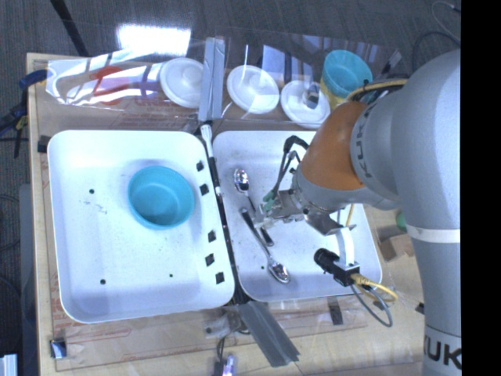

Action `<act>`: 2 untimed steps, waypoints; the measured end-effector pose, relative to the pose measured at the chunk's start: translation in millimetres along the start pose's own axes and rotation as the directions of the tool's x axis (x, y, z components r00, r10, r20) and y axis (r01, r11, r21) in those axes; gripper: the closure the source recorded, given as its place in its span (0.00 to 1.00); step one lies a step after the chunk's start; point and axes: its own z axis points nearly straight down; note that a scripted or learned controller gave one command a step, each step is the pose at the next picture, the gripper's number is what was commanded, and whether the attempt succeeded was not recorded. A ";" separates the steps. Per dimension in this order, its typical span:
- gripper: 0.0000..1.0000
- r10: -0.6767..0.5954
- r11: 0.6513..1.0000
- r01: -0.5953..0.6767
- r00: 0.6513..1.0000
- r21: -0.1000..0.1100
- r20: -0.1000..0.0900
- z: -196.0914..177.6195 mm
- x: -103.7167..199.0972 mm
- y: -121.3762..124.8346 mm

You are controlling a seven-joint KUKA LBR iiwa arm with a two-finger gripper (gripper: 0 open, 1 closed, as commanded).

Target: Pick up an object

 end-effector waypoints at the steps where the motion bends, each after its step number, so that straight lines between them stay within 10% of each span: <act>1: 0.00 0.000 1.000 0.000 1.000 0.000 0.000 0.0 0.0 0.0; 2: 0.00 -0.008 1.000 0.008 1.000 -0.004 -0.002 16.9 1.3 54.7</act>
